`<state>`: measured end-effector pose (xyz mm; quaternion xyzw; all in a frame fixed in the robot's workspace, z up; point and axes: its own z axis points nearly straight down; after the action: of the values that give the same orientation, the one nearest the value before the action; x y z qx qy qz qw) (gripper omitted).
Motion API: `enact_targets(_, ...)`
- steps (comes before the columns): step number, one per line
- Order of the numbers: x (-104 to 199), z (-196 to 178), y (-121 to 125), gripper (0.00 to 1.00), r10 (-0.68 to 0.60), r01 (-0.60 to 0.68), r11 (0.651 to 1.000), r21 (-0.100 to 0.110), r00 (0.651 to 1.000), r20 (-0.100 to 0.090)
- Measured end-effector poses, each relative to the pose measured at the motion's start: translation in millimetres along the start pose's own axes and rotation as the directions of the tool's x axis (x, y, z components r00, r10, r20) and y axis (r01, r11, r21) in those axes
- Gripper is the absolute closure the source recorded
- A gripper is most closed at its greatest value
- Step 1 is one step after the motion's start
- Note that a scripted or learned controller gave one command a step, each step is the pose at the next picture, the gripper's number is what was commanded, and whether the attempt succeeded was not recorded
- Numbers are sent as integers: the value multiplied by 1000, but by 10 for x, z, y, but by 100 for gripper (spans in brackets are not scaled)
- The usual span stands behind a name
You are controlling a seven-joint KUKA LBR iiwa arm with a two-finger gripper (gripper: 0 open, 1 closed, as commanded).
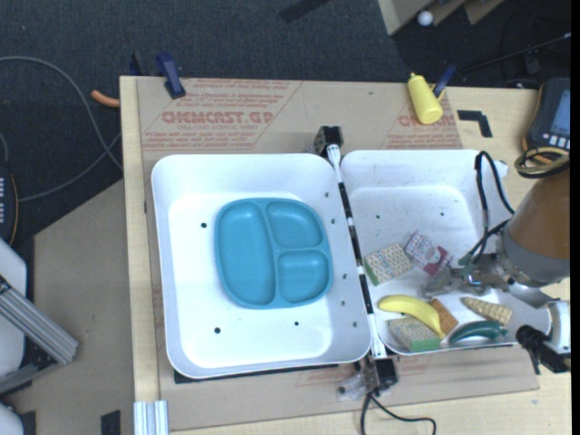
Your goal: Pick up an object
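Here, from above, we see two shallow white plastic bins side by side on a bench. Our landmark is the yellow curved banana (pixel 410 311), lying near the front of the right-hand bin (pixel 399 175).

Left of the banana, in the left-hand bin (pixel 181 243), sits a turquoise plastic tray with three compartments (pixel 272 250), with nothing else around it.

Just behind the banana and slightly left lies a small green-and-white checked packet (pixel 388 262). Behind the banana and to its right is a small crumpled silver and red wrapper (pixel 426 252). Touching the banana's front is a tan and green sponge-like block (pixel 419 333). To the banana's right lie a pale waffle-patterned cone (pixel 489 311) and, in front of that, a teal oval piece (pixel 476 335).

The grey arm (pixel 544 234) enters from the right, and its metal two-finger gripper (pixel 450 281) hovers low, just right of and behind the banana, close to the wrapper. We cannot tell how the claw is set, and we see nothing pinched in it.

We judge the step in hand to be choosing and closing on one object. The items crowd together, so we would aim squarely over a single piece, such as the banana's middle, descend straight, and keep clear of the bin's wall and the neighbours.
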<state>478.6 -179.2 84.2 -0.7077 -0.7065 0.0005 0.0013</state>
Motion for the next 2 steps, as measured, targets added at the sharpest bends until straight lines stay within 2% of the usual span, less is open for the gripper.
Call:
enact_targets(1, 412, -57, 549, 0, -4, 4, 1000, -4, 1000, 1)
enact_targets(2, 147, -6, 874, 0, -2, 2, 1000, -4, 1000, 3)
